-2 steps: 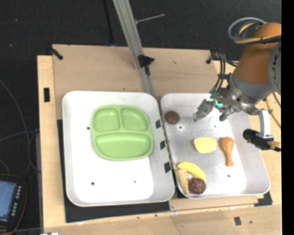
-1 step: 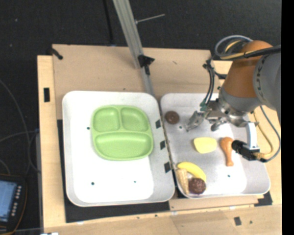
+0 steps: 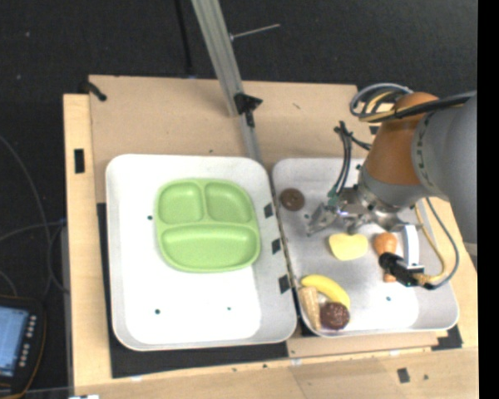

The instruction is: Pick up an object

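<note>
Tan table [image 3: 316,106] on dark floor, bearing two white bins: the gripper [image 3: 337,216] sits low in the right bin [image 3: 432,306], fingers' state cannot be told, nothing visibly held, with one pale yellow piece [image 3: 348,246] just below it. Around it lie one brown round disc [image 3: 292,199] to its left, one small orange item [image 3: 386,243] to its right, and one banana [image 3: 326,288] beside one dark reddish ball [image 3: 334,315] near the front corner. Left bin [image 3: 133,306] holds one green three-compartment plate [image 3: 208,225].
</note>
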You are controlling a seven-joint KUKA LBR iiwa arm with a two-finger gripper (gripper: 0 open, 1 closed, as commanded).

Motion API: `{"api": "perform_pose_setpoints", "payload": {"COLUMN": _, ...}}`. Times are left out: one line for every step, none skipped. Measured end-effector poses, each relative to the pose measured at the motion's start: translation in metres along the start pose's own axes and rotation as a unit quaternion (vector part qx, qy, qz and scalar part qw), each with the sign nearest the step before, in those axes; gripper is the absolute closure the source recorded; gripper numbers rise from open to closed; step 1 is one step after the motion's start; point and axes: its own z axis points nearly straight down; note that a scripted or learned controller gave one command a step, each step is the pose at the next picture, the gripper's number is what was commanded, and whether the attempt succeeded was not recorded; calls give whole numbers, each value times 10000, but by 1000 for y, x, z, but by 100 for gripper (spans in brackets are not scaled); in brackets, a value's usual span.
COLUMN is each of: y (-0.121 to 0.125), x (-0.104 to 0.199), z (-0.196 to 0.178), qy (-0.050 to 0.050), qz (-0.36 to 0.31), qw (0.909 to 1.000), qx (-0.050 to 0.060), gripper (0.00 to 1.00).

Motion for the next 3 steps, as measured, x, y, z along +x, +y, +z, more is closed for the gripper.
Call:
{"api": "perform_pose_setpoints", "payload": {"y": 2, "x": -1, "z": -15, "qy": 2, "qz": 22, "qw": 10000, "qx": -38, "gripper": 100}}
{"api": "perform_pose_setpoints", "payload": {"y": 4, "x": 1, "z": -79, "qy": -2, "qz": -16, "qw": 10000, "qx": -58, "gripper": 100}}
{"api": "perform_pose_setpoints", "payload": {"y": 6, "x": 0, "z": -133, "qy": -4, "qz": -20, "qw": 10000, "qx": -57, "gripper": 100}}
